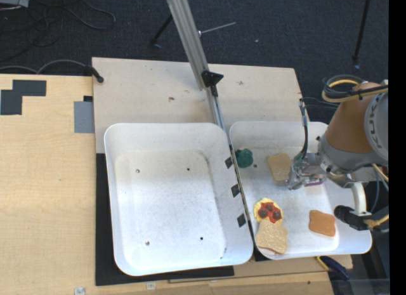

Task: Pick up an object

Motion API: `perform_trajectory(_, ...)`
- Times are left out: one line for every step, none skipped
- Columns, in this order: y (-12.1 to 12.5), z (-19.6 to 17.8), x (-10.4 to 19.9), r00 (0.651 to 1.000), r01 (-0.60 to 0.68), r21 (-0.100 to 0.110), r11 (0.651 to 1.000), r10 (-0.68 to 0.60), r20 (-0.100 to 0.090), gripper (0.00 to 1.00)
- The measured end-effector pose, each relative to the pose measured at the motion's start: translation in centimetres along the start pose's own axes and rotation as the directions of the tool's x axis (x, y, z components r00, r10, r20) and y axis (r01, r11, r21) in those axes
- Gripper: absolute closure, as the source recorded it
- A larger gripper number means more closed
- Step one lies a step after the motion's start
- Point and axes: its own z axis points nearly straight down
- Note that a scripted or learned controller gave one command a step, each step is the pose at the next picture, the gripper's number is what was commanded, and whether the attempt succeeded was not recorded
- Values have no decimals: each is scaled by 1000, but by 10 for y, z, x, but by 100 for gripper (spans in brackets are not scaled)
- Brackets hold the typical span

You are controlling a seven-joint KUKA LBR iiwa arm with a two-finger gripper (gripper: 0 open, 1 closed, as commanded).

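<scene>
Bright, even light from above falls on the two white bins (166, 198), which look nearly washed out, with little glare. Shadows are soft and short, the darkest along the left bin's lower edge. The dark floor (273, 14) at the top of the frame stays dim. Focus is slightly soft throughout, with visible grain.

You had one fixed camera up above the bench (190, 81), looking down at a slant. It sat far enough back to take in both white bins (127, 154) side by side, the arm (355, 129) entering from the right.
</scene>
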Motion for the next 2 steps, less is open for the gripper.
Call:
perform_trajectory(5,-62,-3,1000,6,-7,1000,-6,2,100)
perform_trajectory(-5,-114,-2,1000,6,-6,1000,-6,2,100)
